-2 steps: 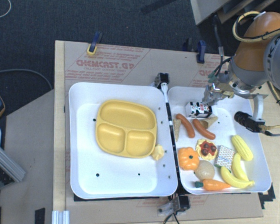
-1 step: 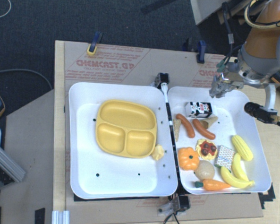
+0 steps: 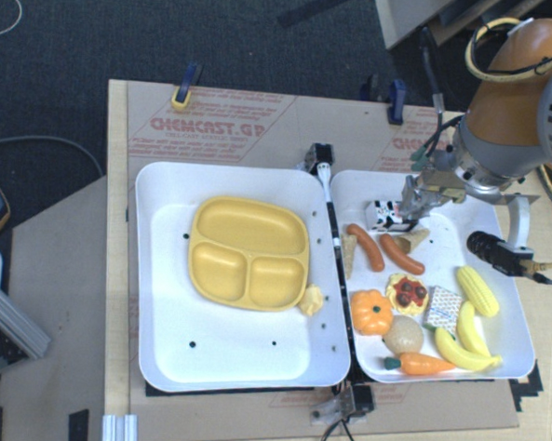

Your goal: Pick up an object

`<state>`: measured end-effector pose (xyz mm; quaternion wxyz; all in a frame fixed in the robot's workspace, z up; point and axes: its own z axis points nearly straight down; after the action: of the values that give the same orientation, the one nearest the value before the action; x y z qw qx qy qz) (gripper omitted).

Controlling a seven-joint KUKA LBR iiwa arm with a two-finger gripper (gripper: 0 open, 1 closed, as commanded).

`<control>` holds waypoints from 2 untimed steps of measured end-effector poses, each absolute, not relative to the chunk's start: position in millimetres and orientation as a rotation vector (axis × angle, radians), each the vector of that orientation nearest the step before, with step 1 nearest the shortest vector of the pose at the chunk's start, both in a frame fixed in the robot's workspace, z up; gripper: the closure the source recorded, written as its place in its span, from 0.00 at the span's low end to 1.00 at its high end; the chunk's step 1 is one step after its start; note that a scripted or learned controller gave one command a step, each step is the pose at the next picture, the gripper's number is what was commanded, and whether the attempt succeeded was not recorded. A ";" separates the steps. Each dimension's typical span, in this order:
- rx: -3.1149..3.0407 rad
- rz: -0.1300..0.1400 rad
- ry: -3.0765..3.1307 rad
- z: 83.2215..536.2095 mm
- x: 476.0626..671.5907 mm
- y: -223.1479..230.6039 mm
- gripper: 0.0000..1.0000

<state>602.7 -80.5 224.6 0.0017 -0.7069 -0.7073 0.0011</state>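
My gripper [image 3: 413, 210] hangs low over the back of the right bin [image 3: 521, 337], reaching in from the right. Just to its left lies a small black-and-white toy [image 3: 384, 212]. In front of it sit a tan wedge [image 3: 403, 241] and two red sausages [image 3: 366, 246] [image 3: 403, 255]. I see nothing lifted off the bin floor.
The right bin also holds an orange pumpkin [image 3: 372, 313], a pizza slice [image 3: 409, 293], a potato [image 3: 403, 335], a carrot [image 3: 423, 365], bananas [image 3: 464, 343], corn [image 3: 478, 290] and a blue-grey block [image 3: 443, 307]. The left bin [image 3: 157, 329] holds a yellow divided plate [image 3: 249, 251] and a small yellow piece [image 3: 310, 301].
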 end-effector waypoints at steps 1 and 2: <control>-2.218 0.003 -2.220 234.4 568.5 -40.4 1.00; -2.218 0.003 -2.220 237.5 541.2 2.2 1.00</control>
<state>541.2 2.2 237.5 0.0016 -0.7069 -0.7073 0.0008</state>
